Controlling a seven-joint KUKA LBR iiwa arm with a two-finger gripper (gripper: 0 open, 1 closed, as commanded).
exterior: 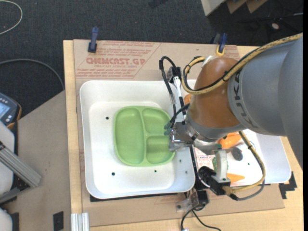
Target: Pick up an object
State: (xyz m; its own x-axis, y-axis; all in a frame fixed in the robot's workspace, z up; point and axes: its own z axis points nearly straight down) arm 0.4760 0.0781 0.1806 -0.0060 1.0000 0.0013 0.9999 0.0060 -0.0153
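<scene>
A light green divided plate [139, 135] lies flat in the middle of the left white bin [96, 129]. My gripper [173, 138] hangs low at the plate's right rim, right at the wall between the two bins. The bulky grey and orange wrist above it hides most of the gripper. In the right bin [274, 170] an orange piece [230, 139] shows just beyond the wrist, and another orange piece [236, 178] lies nearer the front.
A small dark object [237, 153] lies in the right bin between the orange pieces. Cables loop around the wrist and down past the bench's front edge. Two blue clamps [93, 39] hold the cardboard sheet at the back.
</scene>
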